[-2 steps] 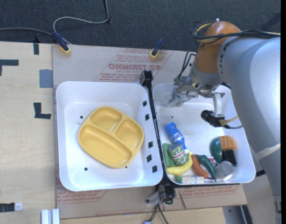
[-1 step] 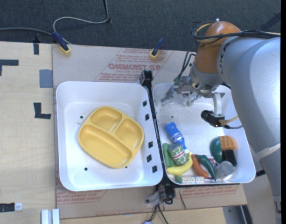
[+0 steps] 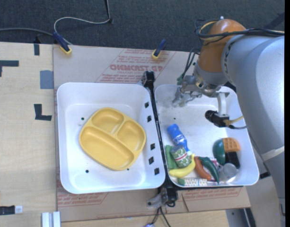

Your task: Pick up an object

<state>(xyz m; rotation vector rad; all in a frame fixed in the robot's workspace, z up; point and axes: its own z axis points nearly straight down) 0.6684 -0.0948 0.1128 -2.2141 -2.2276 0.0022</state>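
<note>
The hand [image 3: 182, 97] hung over the back part of the right bin [image 3: 244, 176]; whether it was apart or together, I cannot tell. The blue bottle [image 3: 176, 135] lay near it, beside the banana [image 3: 181, 170].

Lighting: even, diffuse, moderately bright, from overhead. Shadows: soft and short; a faint one beneath the yellow tray [image 3: 113, 138] at centre left. Glare: both white bins [image 3: 69, 126] near overexposure, their surface detail washed out; a highlight on the orange band [image 3: 219, 32] at upper right. Sharpness: moderate overall; small items at lower right soft, low in resolution.
</note>
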